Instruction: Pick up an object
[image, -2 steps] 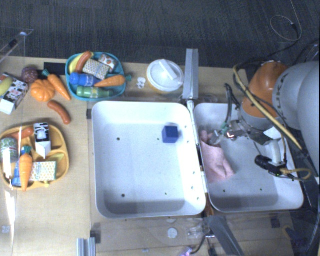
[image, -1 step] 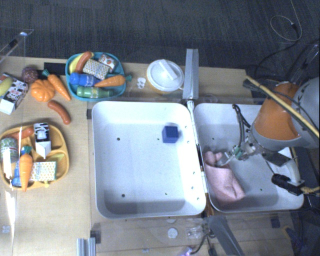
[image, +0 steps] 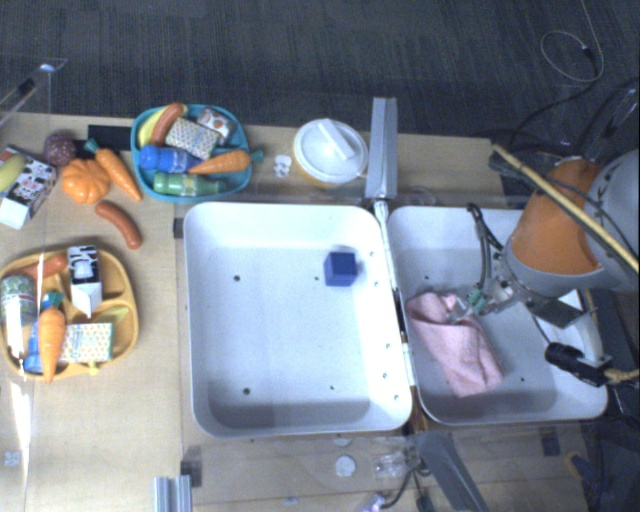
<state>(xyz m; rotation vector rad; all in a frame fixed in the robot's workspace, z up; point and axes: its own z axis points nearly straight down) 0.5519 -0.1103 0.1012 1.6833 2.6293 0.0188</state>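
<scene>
Counter (image: 150, 400): pale wood, dark carpet floor (image: 300, 50) at 12 o'clock.
2 white bins: left bin (image: 260, 400) holds 1 blue cube (image: 341, 267) toward its 1 o'clock corner; right bin (image: 530, 400) holds 1 pink cloth (image: 455, 345), crumpled against its 9 o'clock wall.
Arm (image: 550, 235): grey with orange band, entering from 3 o'clock.
Gripper (image: 472, 303): low over the right bin, tip touching the cloth's 1 o'clock edge; opening cannot be told, nor any hold on the cloth.
Yellow tray (image: 125, 300) of toy food at 9 o'clock; blue bowl (image: 240, 180) of toy food at 11 o'clock; white lidded cup (image: 330, 150) at 12 o'clock.
</scene>
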